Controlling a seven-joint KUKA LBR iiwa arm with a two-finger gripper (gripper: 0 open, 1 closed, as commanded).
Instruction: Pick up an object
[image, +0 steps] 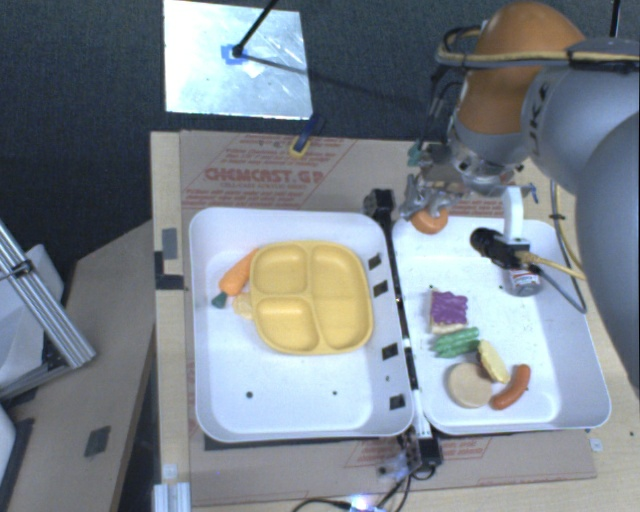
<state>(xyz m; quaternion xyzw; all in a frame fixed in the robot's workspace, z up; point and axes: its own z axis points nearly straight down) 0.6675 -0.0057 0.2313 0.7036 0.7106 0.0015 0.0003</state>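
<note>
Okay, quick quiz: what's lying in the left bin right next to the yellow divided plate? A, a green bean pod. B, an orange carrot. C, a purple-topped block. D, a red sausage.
B: the carrot lies against the left edge of the yellow plate in the left bin, while the purple-topped block, sausage and green pod sit in the right bin.

I'm looking at a lab test bench: two white bins (300, 425) taped onto a cardboard sheet (270, 170), loose cables (560, 262) at right, aluminium framing (40, 310) at left, dark carpet (70, 120) beyond.
</note>
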